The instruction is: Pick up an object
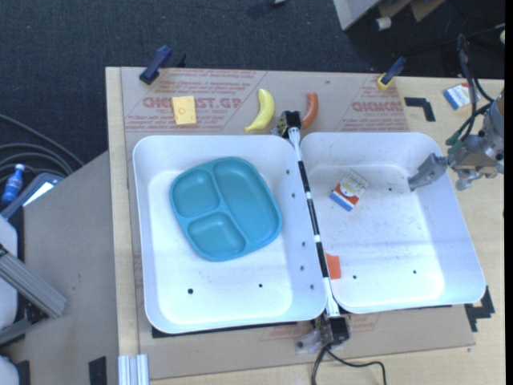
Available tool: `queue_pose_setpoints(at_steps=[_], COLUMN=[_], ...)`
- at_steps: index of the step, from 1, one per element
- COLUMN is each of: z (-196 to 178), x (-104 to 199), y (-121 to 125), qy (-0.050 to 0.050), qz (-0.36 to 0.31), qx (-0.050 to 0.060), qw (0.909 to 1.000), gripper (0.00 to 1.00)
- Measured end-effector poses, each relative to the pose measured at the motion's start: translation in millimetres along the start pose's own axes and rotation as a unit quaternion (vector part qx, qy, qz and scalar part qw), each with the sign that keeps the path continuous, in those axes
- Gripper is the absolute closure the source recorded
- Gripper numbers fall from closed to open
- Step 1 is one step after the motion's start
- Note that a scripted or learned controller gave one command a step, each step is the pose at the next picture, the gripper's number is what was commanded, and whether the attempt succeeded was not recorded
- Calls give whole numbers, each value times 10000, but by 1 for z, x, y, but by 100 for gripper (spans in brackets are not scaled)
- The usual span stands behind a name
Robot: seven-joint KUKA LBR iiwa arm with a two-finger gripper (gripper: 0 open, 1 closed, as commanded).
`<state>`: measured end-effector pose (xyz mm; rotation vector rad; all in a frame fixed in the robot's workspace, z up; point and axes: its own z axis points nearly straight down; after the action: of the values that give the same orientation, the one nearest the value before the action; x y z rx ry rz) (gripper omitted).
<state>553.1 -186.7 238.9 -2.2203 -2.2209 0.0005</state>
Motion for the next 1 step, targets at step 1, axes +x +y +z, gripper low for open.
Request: queue_pose_setpoints(at_steps=[1], z=[145], x=[81], y=[31], qy=[7], qz=[-5], qx=[18], qw=[10000], gripper=[0])
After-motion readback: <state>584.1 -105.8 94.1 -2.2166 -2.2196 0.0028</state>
